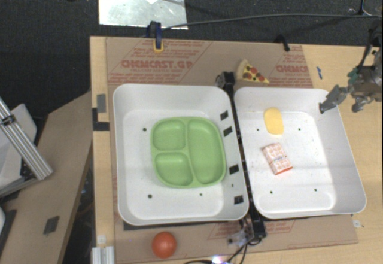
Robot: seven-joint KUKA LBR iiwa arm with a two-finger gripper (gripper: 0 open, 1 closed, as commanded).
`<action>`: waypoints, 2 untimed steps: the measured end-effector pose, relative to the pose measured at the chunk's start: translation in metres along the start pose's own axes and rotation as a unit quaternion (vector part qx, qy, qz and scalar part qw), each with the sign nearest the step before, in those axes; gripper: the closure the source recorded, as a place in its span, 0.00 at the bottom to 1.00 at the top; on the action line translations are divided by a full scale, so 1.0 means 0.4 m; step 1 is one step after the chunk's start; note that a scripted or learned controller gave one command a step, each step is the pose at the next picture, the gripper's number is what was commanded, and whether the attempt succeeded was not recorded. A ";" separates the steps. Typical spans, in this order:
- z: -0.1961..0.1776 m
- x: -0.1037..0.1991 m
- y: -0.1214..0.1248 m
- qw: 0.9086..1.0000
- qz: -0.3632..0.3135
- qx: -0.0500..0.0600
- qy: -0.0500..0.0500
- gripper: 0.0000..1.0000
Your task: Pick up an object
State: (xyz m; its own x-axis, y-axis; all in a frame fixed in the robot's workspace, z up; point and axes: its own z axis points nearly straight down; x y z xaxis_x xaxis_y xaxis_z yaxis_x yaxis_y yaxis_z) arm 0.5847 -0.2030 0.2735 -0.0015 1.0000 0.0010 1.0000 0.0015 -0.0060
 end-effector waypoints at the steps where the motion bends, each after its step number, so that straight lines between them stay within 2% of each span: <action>1: -0.011 0.001 0.004 1.000 -0.001 -0.004 -0.001 0.00; 2: 0.128 0.020 -0.011 1.000 0.000 -0.002 0.000 0.00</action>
State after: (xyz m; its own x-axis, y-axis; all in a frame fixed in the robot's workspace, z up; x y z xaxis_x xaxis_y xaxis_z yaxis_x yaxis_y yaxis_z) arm 0.5800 -0.1949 0.2222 -0.0019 1.0000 0.0011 1.0000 0.0019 -0.0026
